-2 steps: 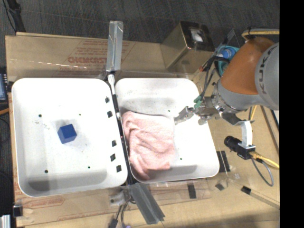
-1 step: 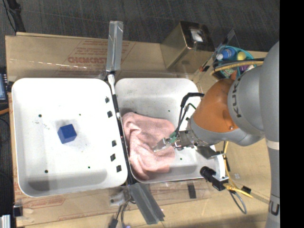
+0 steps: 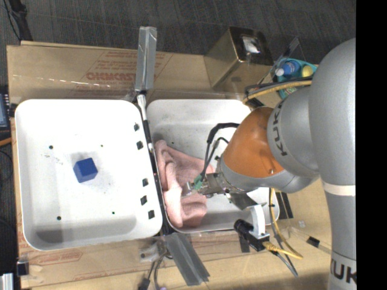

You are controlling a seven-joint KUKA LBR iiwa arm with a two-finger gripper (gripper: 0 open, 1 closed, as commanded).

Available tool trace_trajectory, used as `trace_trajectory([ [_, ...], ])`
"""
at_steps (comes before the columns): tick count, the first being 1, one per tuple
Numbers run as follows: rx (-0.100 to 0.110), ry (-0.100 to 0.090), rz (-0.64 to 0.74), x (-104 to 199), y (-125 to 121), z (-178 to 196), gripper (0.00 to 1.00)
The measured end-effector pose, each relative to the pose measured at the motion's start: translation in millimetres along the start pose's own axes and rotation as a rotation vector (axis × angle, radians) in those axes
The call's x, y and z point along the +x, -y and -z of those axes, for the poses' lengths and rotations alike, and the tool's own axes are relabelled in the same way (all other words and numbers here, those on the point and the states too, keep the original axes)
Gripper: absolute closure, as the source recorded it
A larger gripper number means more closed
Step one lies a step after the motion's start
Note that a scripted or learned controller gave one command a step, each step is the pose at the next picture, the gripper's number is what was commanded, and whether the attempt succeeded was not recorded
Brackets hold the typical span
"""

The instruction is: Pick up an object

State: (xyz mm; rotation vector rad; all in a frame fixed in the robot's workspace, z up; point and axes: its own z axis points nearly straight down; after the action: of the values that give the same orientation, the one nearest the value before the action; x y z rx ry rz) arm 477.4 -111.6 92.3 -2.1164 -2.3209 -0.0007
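Cloth (image 3: 176,183), pink and crumpled, lies against the left wall of the right bin (image 3: 193,109), reaching toward its near edge. Directly over the cloth's right side sits the gripper (image 3: 196,187); whether it grasps the fabric cannot be told. The arm (image 3: 290,141) covers much of that bin's right half. Well apart, a blue cube (image 3: 86,169) sits alone in the left bin (image 3: 36,110), with bare floor all round.

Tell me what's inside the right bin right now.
A crumpled pink cloth lies along the right bin's left wall, the tool down at it. The arm covers the bin's right half.
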Motion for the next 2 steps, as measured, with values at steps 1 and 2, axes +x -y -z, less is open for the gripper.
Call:
trace_trajectory([
  [1,0.005,0.0,-0.073,-9,-6,19,0.0],
  [2,0.001,0.001,-0.124,13,-26,-1,0.0],
])
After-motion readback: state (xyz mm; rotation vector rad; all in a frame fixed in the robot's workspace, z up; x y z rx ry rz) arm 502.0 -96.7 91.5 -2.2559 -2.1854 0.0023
